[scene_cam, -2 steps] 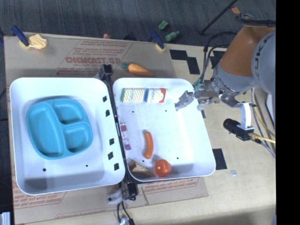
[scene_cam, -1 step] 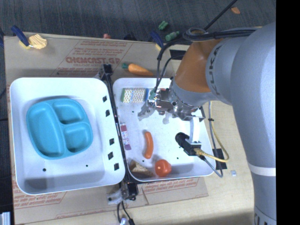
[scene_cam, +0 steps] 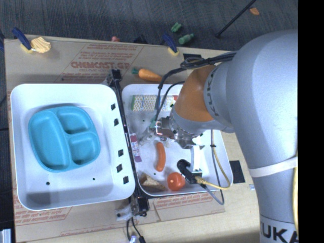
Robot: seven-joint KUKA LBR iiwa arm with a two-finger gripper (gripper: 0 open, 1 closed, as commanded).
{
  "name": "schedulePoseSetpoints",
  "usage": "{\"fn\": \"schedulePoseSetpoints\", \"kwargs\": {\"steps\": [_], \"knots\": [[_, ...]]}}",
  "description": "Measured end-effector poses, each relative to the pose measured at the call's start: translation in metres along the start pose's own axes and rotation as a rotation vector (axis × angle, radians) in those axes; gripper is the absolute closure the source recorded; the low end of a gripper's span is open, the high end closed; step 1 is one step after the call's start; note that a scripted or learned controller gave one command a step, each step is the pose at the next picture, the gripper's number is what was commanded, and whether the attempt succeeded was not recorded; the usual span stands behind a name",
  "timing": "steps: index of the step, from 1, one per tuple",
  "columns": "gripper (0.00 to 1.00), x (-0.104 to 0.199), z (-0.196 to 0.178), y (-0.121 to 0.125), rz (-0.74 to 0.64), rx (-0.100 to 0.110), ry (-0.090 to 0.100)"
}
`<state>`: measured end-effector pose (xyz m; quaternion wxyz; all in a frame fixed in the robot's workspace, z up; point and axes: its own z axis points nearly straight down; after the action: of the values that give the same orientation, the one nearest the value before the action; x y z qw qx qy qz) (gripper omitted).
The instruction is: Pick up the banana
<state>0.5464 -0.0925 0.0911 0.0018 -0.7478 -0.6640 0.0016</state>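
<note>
While the claw (scene_cam: 162,129) hangs low inside the right bin (scene_cam: 224,172), I cannot tell whether it is released or clenched. Just below it lies an orange sausage (scene_cam: 160,156), with a tomato (scene_cam: 175,181) beyond. I cannot tell where the banana is.

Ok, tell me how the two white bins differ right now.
The left bin holds one blue divided tray; the right bin holds several small items, among them a sausage and a tomato. The arm hangs over the right bin, not the left. Both are shallow and white.
</note>
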Motion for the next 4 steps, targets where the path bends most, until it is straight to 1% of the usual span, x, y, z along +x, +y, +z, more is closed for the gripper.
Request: {"fn": "schedulePoseSetpoints", "kwargs": {"steps": [1,2,3,4], "knots": [[0.0,0.0061,-0.0009,0.0534,-0.162,-0.002,0.0],[0.0,0.0059,-0.0008,0.0534,-0.162,-0.002,0.0],[0.0,0.0077,-0.0009,0.0633,-0.064,-0.003,-0.001],[0.0,0.0026,-0.0006,0.0567,0.346,-0.002,0.001]]}}
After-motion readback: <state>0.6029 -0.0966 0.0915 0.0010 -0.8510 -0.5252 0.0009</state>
